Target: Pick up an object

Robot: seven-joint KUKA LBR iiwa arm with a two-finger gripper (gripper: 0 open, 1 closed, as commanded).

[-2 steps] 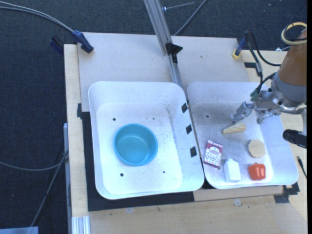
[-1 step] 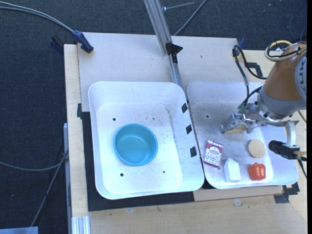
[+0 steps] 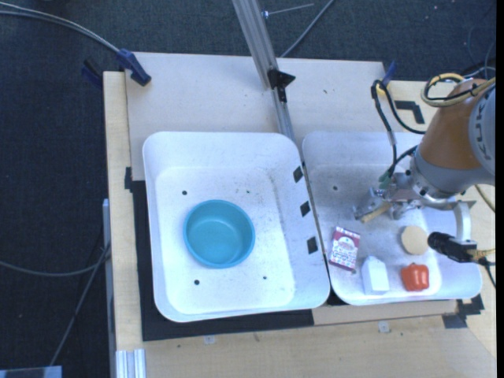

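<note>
My gripper [image 3: 375, 206] hangs low over the middle of the right bin [image 3: 339, 160], at the end of the grey arm with the orange band [image 3: 450, 132]. Near the front of that bin lie a small red-and-white carton [image 3: 344, 249], a white block [image 3: 374, 276] and a red pepper-like object [image 3: 415, 276]. A beige round object [image 3: 412, 239] lies just right of and in front of the gripper. The carton is a short way in front of the gripper and to its left. Nothing is visibly held.
A blue bowl [image 3: 219, 232] sits in the left bin [image 3: 169, 172]. A metal pole [image 3: 260, 34] slants down from the top to the divide between the bins. Black clips [image 3: 306, 208] line that divide. Cables [image 3: 386, 116] run beside the arm.
</note>
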